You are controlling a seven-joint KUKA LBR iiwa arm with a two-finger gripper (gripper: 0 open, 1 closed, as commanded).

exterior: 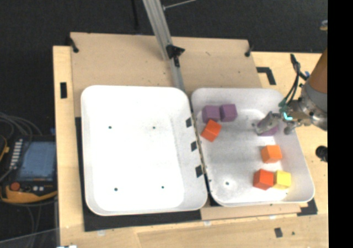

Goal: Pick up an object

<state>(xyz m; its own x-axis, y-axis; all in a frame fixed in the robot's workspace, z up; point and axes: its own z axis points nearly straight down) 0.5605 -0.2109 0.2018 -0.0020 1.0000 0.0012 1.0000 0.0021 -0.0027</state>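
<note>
Couldn't tell if the fingers were spread or clenched, too blurry. Seemed to be a purplish bit (271,129) right at the gripper (268,124), but couldn't say whether actually pinched or just lying under it. Hung low over the right bin (242,200), upper right part. From the gripper: two purple blocks (219,113) well off to the left, touching each other, with an orange block (210,130) just below them near the bin's left wall. Another orange block (271,153) close below the gripper. Further down, an orange-red block (264,178) touching a yellow block (283,179). Nothing crowding the gripper itself. Left bin (138,147) way off left.
</note>
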